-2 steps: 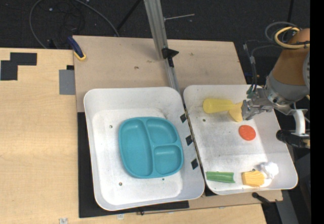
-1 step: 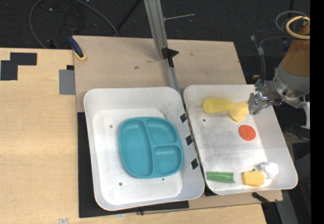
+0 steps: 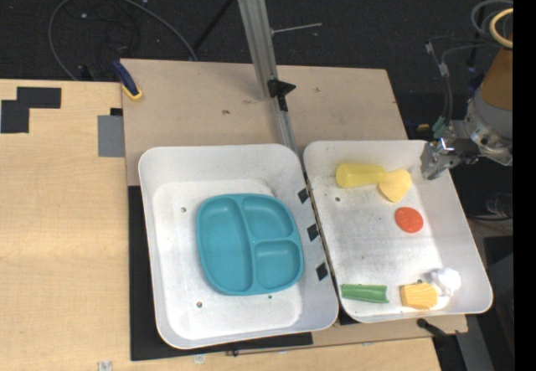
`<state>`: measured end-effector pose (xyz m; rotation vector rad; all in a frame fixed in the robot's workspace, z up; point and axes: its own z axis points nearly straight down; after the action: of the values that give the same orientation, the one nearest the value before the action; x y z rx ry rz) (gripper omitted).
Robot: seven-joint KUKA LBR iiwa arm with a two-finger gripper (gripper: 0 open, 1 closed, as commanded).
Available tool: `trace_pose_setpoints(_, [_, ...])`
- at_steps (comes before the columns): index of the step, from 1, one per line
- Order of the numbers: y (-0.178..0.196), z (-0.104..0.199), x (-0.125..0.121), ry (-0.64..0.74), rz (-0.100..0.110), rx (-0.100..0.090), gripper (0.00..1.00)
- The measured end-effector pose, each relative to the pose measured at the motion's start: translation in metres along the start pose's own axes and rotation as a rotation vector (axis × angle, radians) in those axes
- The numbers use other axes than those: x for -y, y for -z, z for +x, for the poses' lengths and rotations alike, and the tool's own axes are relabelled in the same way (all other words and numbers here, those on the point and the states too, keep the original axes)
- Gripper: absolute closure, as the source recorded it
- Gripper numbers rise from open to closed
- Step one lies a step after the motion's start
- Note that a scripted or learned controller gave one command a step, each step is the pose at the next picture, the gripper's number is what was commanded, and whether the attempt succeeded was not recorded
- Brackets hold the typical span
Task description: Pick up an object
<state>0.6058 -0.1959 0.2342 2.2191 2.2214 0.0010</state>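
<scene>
The gripper [image 3: 435,158] hangs over the right bin's [image 3: 368,235] far right rim, nothing visibly between its fingers (their spread cannot be told); a yellow block [image 3: 360,174], yellow wedge [image 3: 395,186] and red disc [image 3: 409,219] lie just beside it; a teal tray [image 3: 249,242] sits in the left bin [image 3: 167,277].

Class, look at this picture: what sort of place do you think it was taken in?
Probably a robotics lab: a gripper on a robot arm hangs over two white bins, toy food lies in one, and cables trail behind.
</scene>
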Motion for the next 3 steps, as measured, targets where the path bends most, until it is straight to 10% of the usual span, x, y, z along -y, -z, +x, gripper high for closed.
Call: trace_pose_setpoints(3, [0.018,0.152,0.017,0.004,0.006,-0.003,1.0])
